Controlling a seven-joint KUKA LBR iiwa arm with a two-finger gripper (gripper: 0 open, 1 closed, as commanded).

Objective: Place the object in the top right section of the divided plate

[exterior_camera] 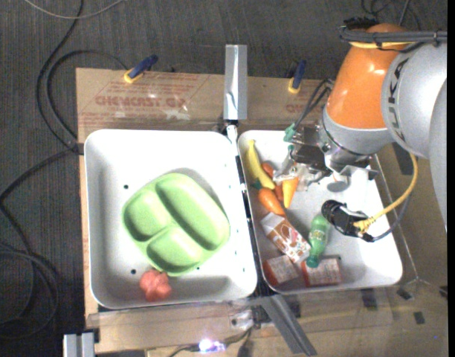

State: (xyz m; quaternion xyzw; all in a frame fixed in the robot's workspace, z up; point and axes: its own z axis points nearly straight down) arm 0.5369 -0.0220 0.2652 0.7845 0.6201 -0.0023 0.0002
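The tool [293, 175] hangs low over the right bin's [387, 262] carrot [288, 190] and banana [256, 163], seemingly picking for the green divided plate [175, 220]; its grip I cannot tell.

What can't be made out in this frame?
- Gripper, camera view: the arm's wrist covers it from above, so the state of the jaws is unclear.
- Orange piece below the gripper: whether it is gripped or just lying in the right bin can't be told.
- Snack packets: print too small to read.
- Red object by the green divided plate: too blurred to identify.
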